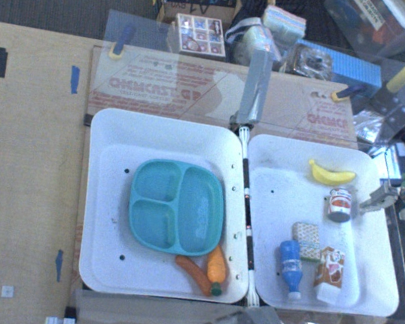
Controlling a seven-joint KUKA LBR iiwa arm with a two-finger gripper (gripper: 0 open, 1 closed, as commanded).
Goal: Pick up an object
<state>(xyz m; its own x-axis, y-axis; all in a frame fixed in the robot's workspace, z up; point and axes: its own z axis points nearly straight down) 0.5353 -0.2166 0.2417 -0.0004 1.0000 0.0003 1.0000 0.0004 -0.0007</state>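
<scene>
Desk (11, 165) surface, pale wood with black and blue tape marks, takes up the far left. Next comes the left bin (116, 132), which carries a teal divided plate (176, 208) with three compartments lying flat in its middle. Just beside the plate's lower right edge lie a carrot (196, 275) and a small orange piece (217, 265), the two touching each other near the bin's front corner.

Across the centre divider sits the right bin (287, 159). A blue bottle (290, 268) lies on its side toward the front, with a patterned sponge-like block (306, 239) just above and beside it. A red-and-white carton (330, 273) lies next to those (it touches the block's corner). Further back stands a small can (340, 204), and behind it a banana (331, 173) rests near the bin's rear wall.

At the far right edge of that bin, the gripper (379, 199) hangs low, near the can but apart from it. Whether the fingers are parted or closed I cannot tell; nothing shows between them.
</scene>
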